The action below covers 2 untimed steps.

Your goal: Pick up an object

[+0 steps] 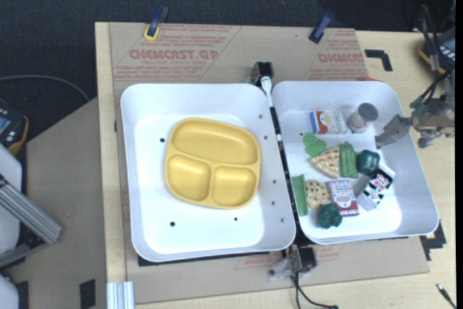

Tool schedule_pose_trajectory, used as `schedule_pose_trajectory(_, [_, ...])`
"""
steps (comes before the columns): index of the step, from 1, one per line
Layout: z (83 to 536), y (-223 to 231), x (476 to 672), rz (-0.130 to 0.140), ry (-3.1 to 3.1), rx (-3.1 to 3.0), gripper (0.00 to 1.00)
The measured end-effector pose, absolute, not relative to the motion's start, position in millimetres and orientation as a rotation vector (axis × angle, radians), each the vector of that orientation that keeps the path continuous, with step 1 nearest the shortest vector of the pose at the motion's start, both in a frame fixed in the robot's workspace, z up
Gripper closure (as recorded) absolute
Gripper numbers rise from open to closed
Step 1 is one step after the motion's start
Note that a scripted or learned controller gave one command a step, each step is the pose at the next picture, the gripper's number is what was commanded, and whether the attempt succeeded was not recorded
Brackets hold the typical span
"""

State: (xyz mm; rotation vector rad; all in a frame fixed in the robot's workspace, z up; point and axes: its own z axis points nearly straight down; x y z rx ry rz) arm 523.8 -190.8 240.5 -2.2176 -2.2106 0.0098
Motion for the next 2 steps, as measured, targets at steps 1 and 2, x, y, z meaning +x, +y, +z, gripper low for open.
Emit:
schedule_pose_trajectory(1, [247,-191,526.3,0.000,-2.222,-2.221,0.00])
schedule_pose_trajectory(2, [194,-201,525.4,0.003,-2.217,-2.219,0.00])
